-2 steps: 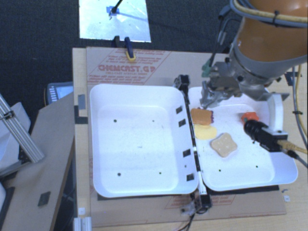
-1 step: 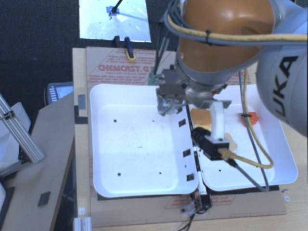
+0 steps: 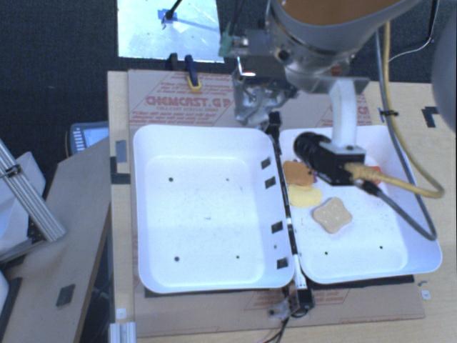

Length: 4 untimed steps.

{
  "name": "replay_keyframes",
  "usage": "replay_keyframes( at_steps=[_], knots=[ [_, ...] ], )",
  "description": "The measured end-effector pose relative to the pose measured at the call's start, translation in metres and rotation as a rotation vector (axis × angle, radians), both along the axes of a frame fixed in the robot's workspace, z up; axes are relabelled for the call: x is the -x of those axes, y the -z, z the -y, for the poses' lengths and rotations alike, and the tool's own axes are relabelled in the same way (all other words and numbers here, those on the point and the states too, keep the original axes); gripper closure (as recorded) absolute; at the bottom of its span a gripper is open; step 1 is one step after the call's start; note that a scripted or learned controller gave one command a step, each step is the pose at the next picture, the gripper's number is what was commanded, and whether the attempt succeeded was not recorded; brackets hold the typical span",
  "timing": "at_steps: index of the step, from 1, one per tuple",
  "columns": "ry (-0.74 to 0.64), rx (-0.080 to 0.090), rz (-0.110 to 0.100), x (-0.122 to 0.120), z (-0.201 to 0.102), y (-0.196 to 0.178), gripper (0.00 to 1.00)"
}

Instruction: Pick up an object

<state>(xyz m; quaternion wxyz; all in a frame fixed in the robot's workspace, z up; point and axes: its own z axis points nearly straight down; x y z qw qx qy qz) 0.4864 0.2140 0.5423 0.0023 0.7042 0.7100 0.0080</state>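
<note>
Looking down on two shallow white bins side by side on the bench (image 3: 118,113), rims meeting along a seam dotted with small black clips (image 3: 270,183). On the camera's left, the left bin (image 3: 143,213); on the camera's right, the right bin (image 3: 407,256). Underneath both, a brown cardboard sheet (image 3: 178,100) with red print, pinned at its far edge by a blue and yellow clamp (image 3: 191,73).

Over to the arm (image 3: 328,13), reaching in from the right, grey with the orange band, looming large at the top of the view. And there, the hand (image 3: 260,113), poised at the far end of the seam, above the far rims of the bins. Cannot tell the hand's opening from this angle: too dark and blurred at the tip. No object visible in its grip.

Now the objects, all three in the right bin, bunched in its left half near the seam. Farthest back, an orange-brown round piece (image 3: 298,173), partly hidden from view. Just in front, touching or overlapping it, a flat yellow piece (image 3: 305,197). Nearest the camera, a tan toast-shaped piece (image 3: 332,215), lying flat just beside the yellow one, possibly touching its edge. All three down on the bin floor, apart from the hand.
</note>
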Motion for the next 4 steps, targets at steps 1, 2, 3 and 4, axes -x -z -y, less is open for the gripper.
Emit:
replay_keyframes(
  at_steps=[1,2,3,4],
  knots=[
    [0.001,0.007,-0.011,-0.037,-0.021,0.008,1.0],
    [0.001,0.007,-0.013,-0.036,-0.02,0.007,0.0],
    [-0.004,0.006,-0.01,-0.036,-0.021,-0.004,1.0],
    [-0.006,0.006,-0.011,-0.036,-0.021,-0.004,0.0]
  ],
)
